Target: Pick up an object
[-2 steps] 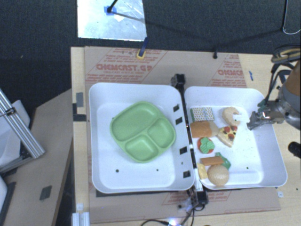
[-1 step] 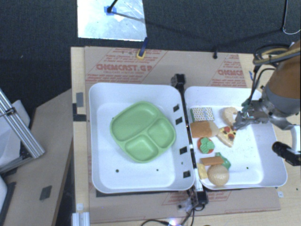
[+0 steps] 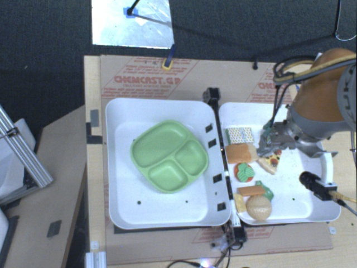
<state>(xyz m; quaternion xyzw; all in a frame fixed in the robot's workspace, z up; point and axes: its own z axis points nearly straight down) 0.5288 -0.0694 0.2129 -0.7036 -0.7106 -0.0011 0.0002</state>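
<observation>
Arm: I see the grey KUKA arm (image 3: 326, 102) reaching in from the right, over the right bin (image 3: 295, 202).
Gripper: gripper (image 3: 271, 141) sits low in the right bin, just above the pizza slice toy (image 3: 271, 163).
Fingers: I can't tell how far apart they are; too dark and cluttered there, and I see nothing held between them.
Right bin items: along its left side, far to near: patterned square block (image 3: 240, 134), brown bread-like piece (image 3: 241, 153), red-and-green tomato toy (image 3: 244, 172), orange sausage-like piece (image 3: 251, 191) with a green bit (image 3: 267, 194) beside it, round beige ball-like toy (image 3: 259, 207).
Pizza slice: right of the bread piece, near the gripper; contact unclear.
Left bin: left bin (image 3: 120, 166) holds a green divided plate (image 3: 169, 156), lying flat near centre.
Table: both bins side by side on the table (image 3: 223, 74), touching at the middle.
</observation>
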